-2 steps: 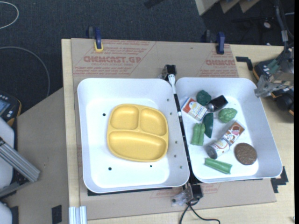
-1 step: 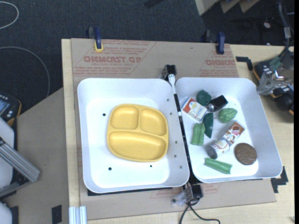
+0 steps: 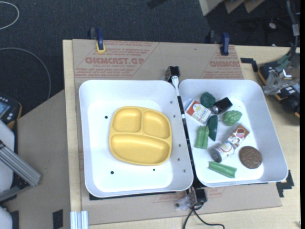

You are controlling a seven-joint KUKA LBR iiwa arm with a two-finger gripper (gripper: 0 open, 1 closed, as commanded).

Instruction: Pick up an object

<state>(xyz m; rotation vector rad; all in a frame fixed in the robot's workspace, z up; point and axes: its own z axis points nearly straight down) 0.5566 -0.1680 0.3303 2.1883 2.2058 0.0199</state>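
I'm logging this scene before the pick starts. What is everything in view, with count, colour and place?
Bins: two, white, side by side on the bench.
Divided plate: one, yellow, in the left bin.
Round disc: one, brown, right bin, near corner.
Can: one, silver with a red and white label, lying beside the disc.
Small carton: one, white and orange, right bin, left side.
Green items: about six, clustered in the right bin.
Black block: one, right bin, far side.
Clamps: two, blue, far edge of the board.
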